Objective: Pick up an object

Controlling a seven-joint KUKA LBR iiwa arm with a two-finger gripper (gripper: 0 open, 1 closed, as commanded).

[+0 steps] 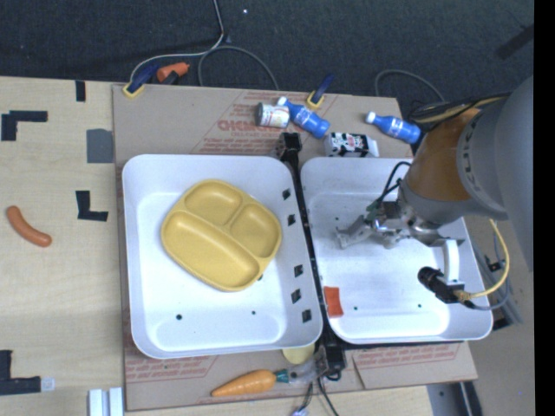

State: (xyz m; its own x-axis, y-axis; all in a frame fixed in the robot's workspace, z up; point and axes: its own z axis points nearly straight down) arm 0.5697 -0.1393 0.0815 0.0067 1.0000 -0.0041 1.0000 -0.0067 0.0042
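A yellow divided plate (222, 233) lies in the left bin (139, 232), long axis running ten to four o'clock. The gripper (351, 232) hangs over the right bin (390, 319); its opening cannot be told.

Arm (486, 159) cut off by the right edge; its bulk covers the right bin's (381, 315) far right corner. Gripper (347, 235): finger spacing too small to judge. Pale round item (297, 352) (cup or lid?) mostly hidden under the left bin's (147, 258) rim.
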